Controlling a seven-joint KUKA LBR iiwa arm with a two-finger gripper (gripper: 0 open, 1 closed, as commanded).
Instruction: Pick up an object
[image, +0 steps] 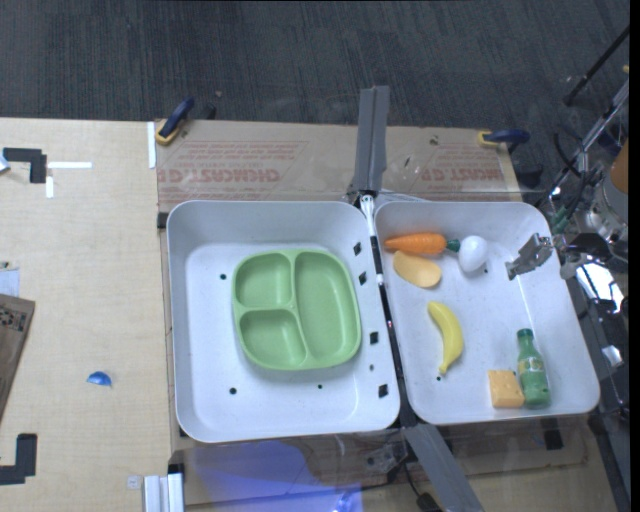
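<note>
Dark carpet behind, light wood table (80, 300) up front with cardboard under two white bins. You have the left bin (200, 400) holding a green divided plate (297, 309), three compartments, sitting about center. Right bin (500, 300) has all the pickable stuff: orange carrot (415, 243) near the top left wall, a pale orange chip-shaped piece (417, 269) just below it and touching or nearly so, a white round object (472, 253) right of the carrot's green tip. Yellow banana (447, 337) lies mid-bin, lengthwise, apart from the rest. Green bottle (531, 368) lies in the lower right corner with an orange block (506, 389) just beside it on its left.

Your tool (527, 258) sits at the right bin's upper right, above the floor of the bin, near the white round object but apart from it. Nothing visible between its fingers; whether it's open or closed, cannot tell at this angle. Small blue item (98, 379) on the table far left.
</note>
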